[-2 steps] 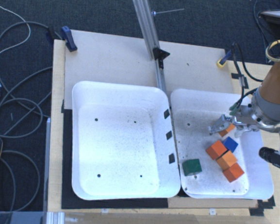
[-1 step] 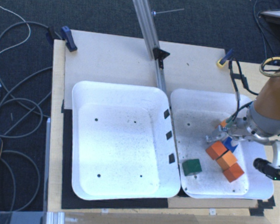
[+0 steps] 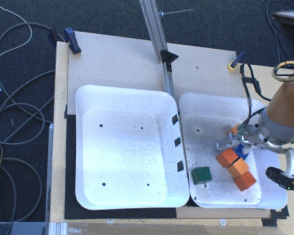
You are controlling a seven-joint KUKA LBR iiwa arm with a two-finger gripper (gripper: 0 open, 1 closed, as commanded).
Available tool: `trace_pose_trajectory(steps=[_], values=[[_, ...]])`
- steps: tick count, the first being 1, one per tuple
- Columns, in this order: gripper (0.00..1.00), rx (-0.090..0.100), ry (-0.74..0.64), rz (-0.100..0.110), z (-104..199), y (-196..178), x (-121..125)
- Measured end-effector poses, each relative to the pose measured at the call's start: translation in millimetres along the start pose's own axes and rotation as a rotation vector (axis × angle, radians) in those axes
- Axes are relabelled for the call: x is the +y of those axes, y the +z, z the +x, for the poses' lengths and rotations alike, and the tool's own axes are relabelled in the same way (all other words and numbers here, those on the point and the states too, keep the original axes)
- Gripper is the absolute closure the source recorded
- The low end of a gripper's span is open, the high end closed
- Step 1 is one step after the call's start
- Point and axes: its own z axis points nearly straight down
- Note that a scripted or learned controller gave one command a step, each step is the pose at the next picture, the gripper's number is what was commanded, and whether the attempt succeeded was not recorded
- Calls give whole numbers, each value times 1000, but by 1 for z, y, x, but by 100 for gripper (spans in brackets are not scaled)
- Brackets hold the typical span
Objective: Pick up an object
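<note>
End effector (image 3: 238, 144) of the grey arm (image 3: 285, 114) hung low over the right bin (image 3: 209, 107), just above the upper end of a row of orange blocks (image 3: 236, 168); whether its grip was open or closed could not be told. A blue piece (image 3: 241, 151) showed between the end effector and the blocks. A green block (image 3: 201, 175) lay near the bin's front left, apart from the rest. The left bin (image 3: 87, 104) sat alongside on the bench (image 3: 116, 60).
</note>
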Motion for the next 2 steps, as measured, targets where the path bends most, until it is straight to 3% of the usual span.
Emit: trace_pose_trajectory(steps=[1, 2], values=[[0, -2, -2, 1, -21, 35, 85], [0, 4, 4, 13, -32, 34, 30]])
